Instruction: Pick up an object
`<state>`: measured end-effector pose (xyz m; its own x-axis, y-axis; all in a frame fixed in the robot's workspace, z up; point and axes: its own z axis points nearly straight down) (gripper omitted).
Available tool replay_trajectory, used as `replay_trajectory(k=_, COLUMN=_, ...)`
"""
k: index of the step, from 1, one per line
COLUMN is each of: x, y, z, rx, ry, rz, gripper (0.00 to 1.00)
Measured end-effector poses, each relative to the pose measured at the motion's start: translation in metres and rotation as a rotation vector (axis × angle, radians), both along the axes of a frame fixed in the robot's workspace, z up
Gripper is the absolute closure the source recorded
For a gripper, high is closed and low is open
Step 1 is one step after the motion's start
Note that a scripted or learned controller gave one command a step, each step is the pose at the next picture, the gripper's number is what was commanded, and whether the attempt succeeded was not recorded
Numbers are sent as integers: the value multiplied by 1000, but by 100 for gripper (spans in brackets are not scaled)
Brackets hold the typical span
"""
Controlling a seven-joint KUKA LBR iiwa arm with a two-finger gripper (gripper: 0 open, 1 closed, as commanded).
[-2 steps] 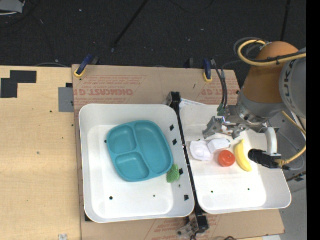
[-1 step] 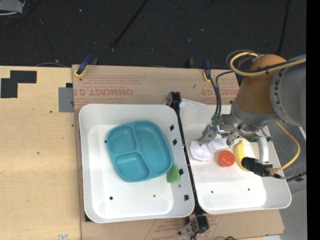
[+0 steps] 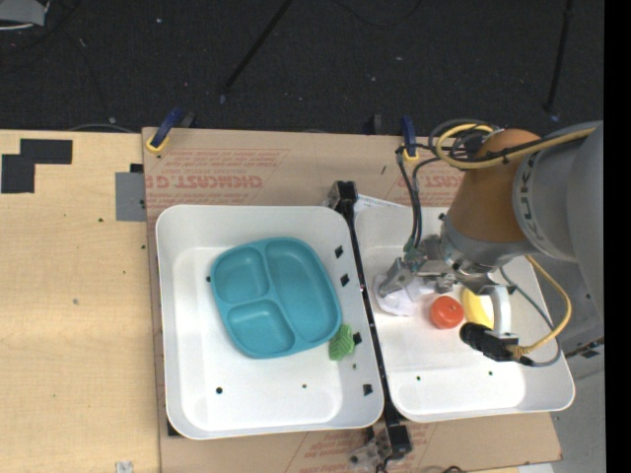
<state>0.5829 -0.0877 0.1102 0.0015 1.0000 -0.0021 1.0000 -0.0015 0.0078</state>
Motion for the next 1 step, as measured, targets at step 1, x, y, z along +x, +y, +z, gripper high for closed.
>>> replay_trajectory(k=1, x=0, y=-1, z=10, rx=-1, ry=-1, rz=-2, gripper=100)
